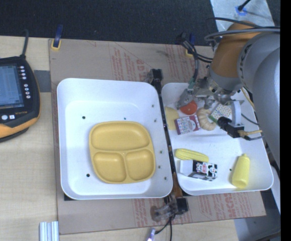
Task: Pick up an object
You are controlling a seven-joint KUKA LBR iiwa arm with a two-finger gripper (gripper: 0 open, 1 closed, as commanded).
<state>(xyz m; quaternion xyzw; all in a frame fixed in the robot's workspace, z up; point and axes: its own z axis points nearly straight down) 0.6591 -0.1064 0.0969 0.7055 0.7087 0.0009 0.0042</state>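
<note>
I see the right bin (266, 185) holding a jumble of small things. A red round piece (188, 108) sits at the bin's upper left, right under the gripper (201, 95), with a small red-and-white packet (186, 125) just below it and a pale, lumpy beige item (206, 120) beside that. Lower down lies a yellow corn cob (192, 155), touching a black-and-white carton (201, 169) beneath it, and a yellow bottle (240, 170) rests near the bin's lower right corner. A pale yellow block (171, 117) leans against the bin's left wall.

The arm (258, 64) comes in from the upper right of the frame, its orange band above the wrist, and bends down so the gripper sits low over the red piece at the bin's top edge. I cannot tell how the gripper stands from here; cables and metal parts clutter it.

The left bin (72, 104) carries a yellow divided tray (121, 150). A tablet-style pendant (7, 97) lies at the frame's far left.
</note>
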